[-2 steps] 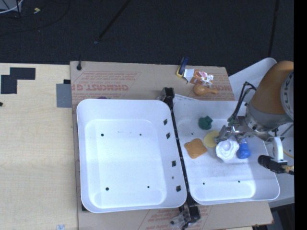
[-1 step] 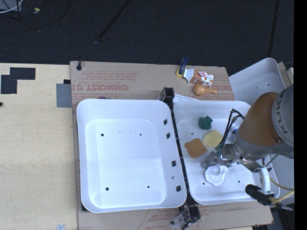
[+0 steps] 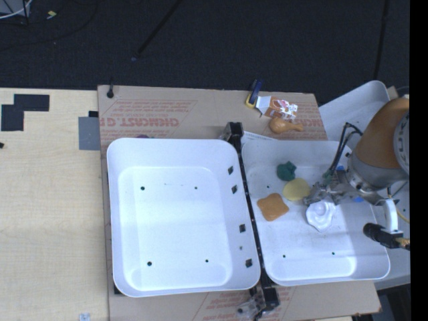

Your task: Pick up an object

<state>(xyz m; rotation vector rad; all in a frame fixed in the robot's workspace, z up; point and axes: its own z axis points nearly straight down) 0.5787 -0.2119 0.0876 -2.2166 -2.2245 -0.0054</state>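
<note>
In the camera view the gripper (image 3: pixel 326 194) hangs at the right of the frame, directly above a crumpled white object (image 3: pixel 321 215) in the right bin (image 3: pixel 374 263); whether it is open or closed I cannot tell. That white object, right of an orange piece (image 3: pixel 273 206) and a yellow round (image 3: pixel 296 190), looks soft and light, so pinching its bunched middle seems best.

Behind the arm's reach, along the top, lies dark carpeted floor (image 3: pixel 200 32) crossed by thin cables (image 3: pixel 154 29). Far to the tool's left spreads a pale wooden bench top (image 3: pixel 47 212) — marked with black and grey squares (image 3: pixel 87 132). A printed cardboard sheet (image 3: pixel 167 116) lies between — flat, evenly lit.
</note>
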